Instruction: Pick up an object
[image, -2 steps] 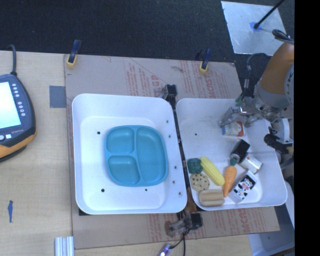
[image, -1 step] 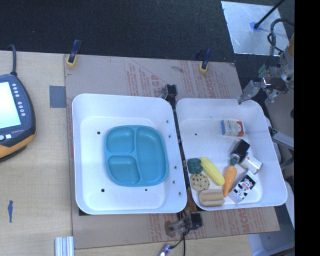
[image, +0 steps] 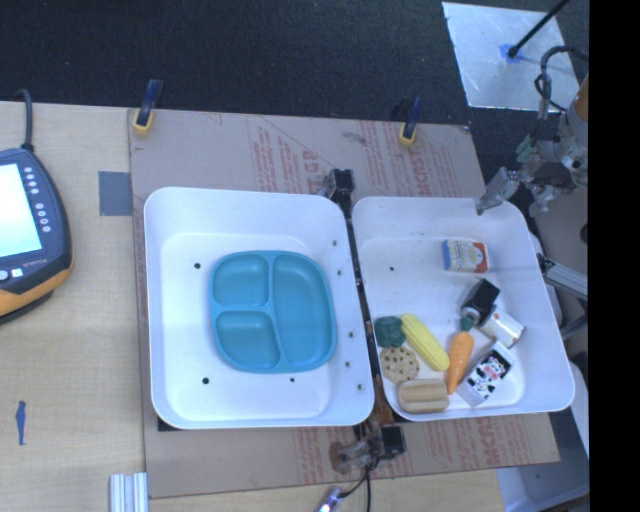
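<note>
A blue sectioned plate (image: 272, 310) lay in the left bin (image: 170, 225). A handheld screen unit, perhaps a control pendant (image: 28, 228), rested on the bench (image: 70, 390) at left.

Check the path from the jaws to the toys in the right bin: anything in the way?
Nothing visible blocks it. The gripper hangs over the far right corner of the right bin. The nearest toy is the small carton, lying apart from the others with bare bin floor around it. The corn, carrot and cookie crowd the near edge.
</note>
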